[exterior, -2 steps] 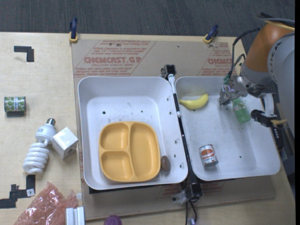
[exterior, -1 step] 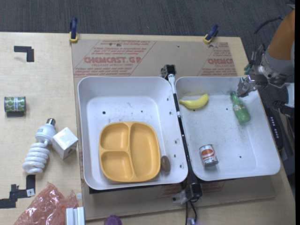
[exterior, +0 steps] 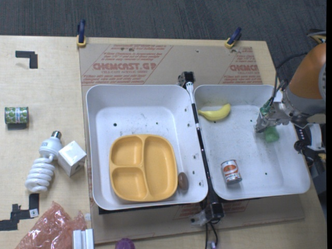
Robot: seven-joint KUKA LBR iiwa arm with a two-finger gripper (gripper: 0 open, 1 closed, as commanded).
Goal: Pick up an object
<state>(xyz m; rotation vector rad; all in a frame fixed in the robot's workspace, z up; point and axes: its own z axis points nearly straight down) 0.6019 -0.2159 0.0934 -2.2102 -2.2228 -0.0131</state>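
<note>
Down on the bench, 2 white bins sit side by side on a brown board (exterior: 155, 61). The left bin (exterior: 98, 139) carries the biggest item going, a yellow divided plate (exterior: 143, 166) with 3 compartments, filling the bin's 6 o'clock half. Tucked against the plate's 4 o'clock edge is a small brown pebble-like thing (exterior: 182, 181); I can't say what it is.

Over to the right bin (exterior: 290, 183). The grey arm (exterior: 306, 82), orange band showing, comes in from 3 o'clock, and the gripper (exterior: 269, 122) is low at the bin's 2 o'clock area. Right under its tips there's a small green object (exterior: 272, 135), touching or just beside them. Is it between the fingers? Can't tell from here, and I can't tell whether the tool is apart or together either.

A banana (exterior: 215, 112) lies at the bin's 11 o'clock corner, well apart from the gripper. A small can (exterior: 231, 171) with a red label lies on its side toward 6 o'clock.

Off to 9 o'clock on the bare bench: a spiral light bulb (exterior: 42, 168), a white cube (exterior: 72, 157) just beside it, and a green can (exterior: 16, 115) further up.
</note>
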